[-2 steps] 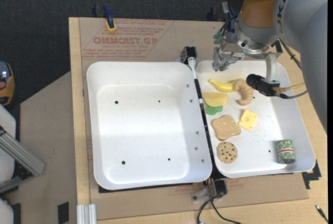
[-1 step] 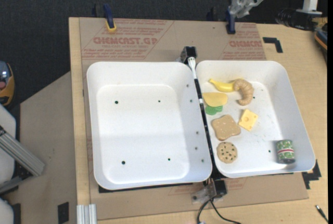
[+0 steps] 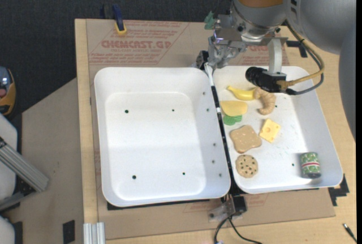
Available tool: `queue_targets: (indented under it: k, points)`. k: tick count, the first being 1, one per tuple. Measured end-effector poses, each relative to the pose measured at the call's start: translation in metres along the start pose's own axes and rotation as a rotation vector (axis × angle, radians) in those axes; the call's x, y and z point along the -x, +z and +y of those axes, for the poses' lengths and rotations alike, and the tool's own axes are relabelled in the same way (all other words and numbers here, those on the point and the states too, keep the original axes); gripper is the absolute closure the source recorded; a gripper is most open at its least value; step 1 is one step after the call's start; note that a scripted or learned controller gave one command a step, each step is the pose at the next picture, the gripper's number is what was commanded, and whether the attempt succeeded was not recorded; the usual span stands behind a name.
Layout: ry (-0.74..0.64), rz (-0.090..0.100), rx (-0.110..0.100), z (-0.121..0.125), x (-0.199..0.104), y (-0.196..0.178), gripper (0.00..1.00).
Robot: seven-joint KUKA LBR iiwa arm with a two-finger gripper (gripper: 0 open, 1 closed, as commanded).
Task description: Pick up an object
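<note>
Lying left-right in right bin (image 3: 328,141): banana (image 3: 241,91), tip leftward; jaws' state indiscernible.

Brown board (image 3: 141,42) under bins, red lettering; blue-yellow clamp (image 3: 119,19) at far edge.

We see two bins side by side on the table (image 3: 56,124), left bin (image 3: 113,124), right bin (image 3: 317,118) holding banana (image 3: 240,91), croissant (image 3: 266,101), cheese (image 3: 270,131), toast (image 3: 245,138), cookie (image 3: 246,165), can (image 3: 309,164) at its near right corner.
</note>
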State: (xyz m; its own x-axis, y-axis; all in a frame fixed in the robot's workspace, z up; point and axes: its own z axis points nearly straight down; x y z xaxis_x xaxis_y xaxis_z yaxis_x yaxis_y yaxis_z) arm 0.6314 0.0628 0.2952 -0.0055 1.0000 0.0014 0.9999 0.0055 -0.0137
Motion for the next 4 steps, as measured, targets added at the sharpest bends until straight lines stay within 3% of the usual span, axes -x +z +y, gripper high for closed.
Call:
queue_targets:
  k: [1,2,3,4]
  points:
    - [0.004,-0.001,0.003,-0.029,-0.015,0.075,1.0]
    - [0.003,-0.001,0.024,0.039,-0.02,0.02,1.0]
    - [0.009,-0.003,0.019,0.035,0.052,-0.01,1.0]
    - [0.013,-0.003,0.011,0.024,0.139,0.014,1.0]
